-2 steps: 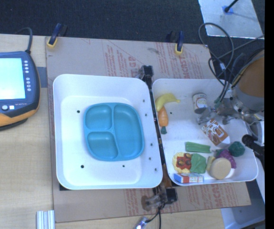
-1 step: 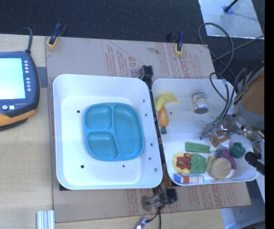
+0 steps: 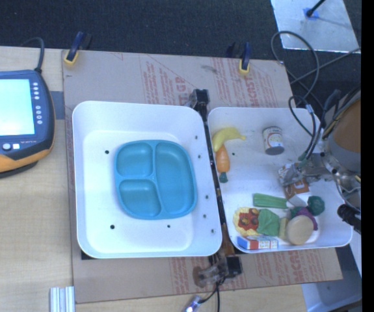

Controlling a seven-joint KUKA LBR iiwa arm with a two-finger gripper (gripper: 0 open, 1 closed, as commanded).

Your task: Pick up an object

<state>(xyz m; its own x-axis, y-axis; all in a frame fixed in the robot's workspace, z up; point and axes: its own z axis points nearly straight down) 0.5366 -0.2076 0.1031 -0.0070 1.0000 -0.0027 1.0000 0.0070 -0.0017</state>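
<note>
We hover the tool (image 3: 297,177) low over the right bin (image 3: 252,119).
Grip state: cannot tell. The small can (image 3: 273,140), at eleven o'clock from it, looks rigid, light, slippery; take its sides.

Bright, even overhead light washes both shallow white plastic bins (image 3: 82,174) nearly to glare, and the handheld pendant's white screen (image 3: 4,111) is blown out. Shadows are soft and short. The two-finger metal gripper (image 3: 296,177) reads soft and slightly blurred; just left of its fingers the small silver can (image 3: 273,140) is sharper. Overall resolution is low, colours saturated.
</note>
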